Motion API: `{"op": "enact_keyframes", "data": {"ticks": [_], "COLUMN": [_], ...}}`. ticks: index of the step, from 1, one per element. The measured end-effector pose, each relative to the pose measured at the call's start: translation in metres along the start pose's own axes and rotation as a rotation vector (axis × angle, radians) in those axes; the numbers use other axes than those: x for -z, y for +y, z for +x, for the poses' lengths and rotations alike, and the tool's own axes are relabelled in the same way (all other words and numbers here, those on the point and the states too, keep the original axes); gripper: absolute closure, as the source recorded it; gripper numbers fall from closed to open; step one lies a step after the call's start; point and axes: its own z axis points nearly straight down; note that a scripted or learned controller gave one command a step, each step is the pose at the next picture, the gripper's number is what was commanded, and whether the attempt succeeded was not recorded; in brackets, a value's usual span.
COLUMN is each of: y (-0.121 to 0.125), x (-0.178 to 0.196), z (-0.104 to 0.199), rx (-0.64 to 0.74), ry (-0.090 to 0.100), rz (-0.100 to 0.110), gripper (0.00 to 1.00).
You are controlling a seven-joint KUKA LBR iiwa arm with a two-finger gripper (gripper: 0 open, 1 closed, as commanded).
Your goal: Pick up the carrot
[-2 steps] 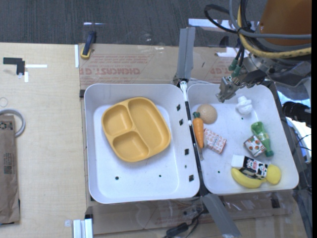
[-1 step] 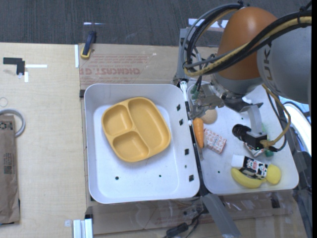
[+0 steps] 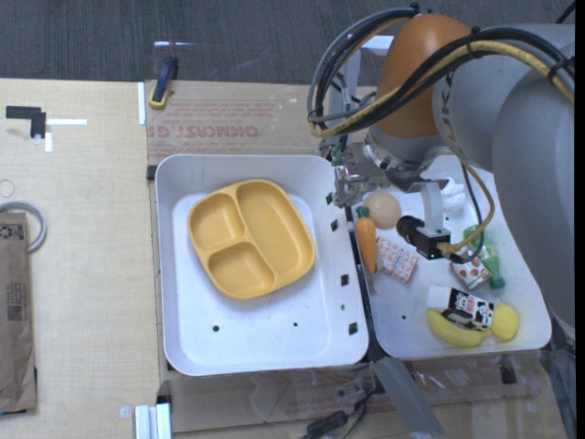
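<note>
- Nearest the camera, at the bottom of the right bin (image 3: 526, 282), a banana (image 3: 454, 329) lies beside a small black-and-white cow-patterned item (image 3: 473, 308) and a yellow lemon-like fruit (image 3: 504, 321)
- A little farther in, a green item (image 3: 484, 257) sits near that bin's right side, and a small carton with a red pattern (image 3: 397, 259) lies toward its left
- The carrot (image 3: 366, 242) lies in the right bin, close along its left wall, lengthwise with its orange body pointing toward the camera; the carton is just beside it on the right
- A pale round object (image 3: 384, 210) rests just past the carrot's upper end
- The left bin (image 3: 183, 327) holds a yellow divided plate (image 3: 251, 237) with three compartments, set in its upper middle
- The gripper (image 3: 352, 190) hangs above the carrot's far end, by the wall shared by the two bins; whether its tips are spread or pressed together cannot be told, and the carrot lies on the bin floor below it, not lifted
- Behind it rises the arm (image 3: 521, 90) with its orange band (image 3: 425, 71) and looping black cables (image 3: 343, 58)
- Farthest off, brown cardboard (image 3: 233, 117) lies beyond the left bin on the wooden bench (image 3: 73, 208)
</note>
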Motion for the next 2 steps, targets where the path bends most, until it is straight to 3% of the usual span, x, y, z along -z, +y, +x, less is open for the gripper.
{"op": "enact_keyframes", "data": {"ticks": [2], "y": [-0.076], "x": [0.009], "z": [-0.054], "rx": [-0.115], "ry": [0.001], "rz": [0.002], "gripper": [1.0]}}
